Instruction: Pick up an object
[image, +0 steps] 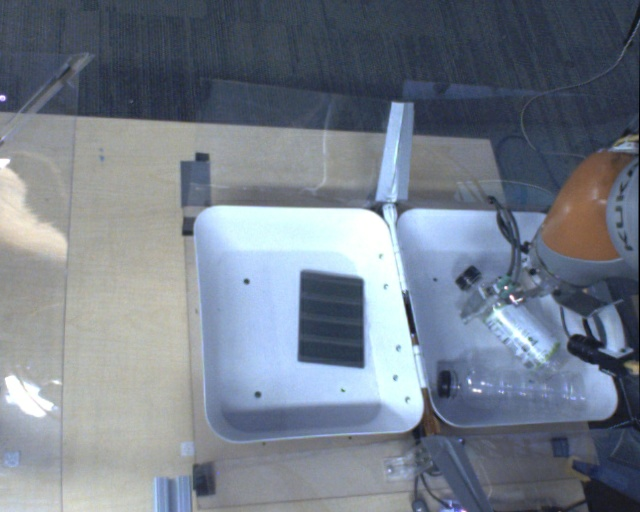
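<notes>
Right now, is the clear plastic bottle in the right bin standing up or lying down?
Lying down: the clear plastic bottle stretches lengthwise along the right white bin's floor.

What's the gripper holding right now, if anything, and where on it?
Cannot tell. The gripper is down in the right bin by a small clear bottle, but nothing shows between its fingers.

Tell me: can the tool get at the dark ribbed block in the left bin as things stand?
Probably yes. The dark ribbed block lies flat, alone in the left bin, nothing over it; the tool sits above the right bin.
</notes>
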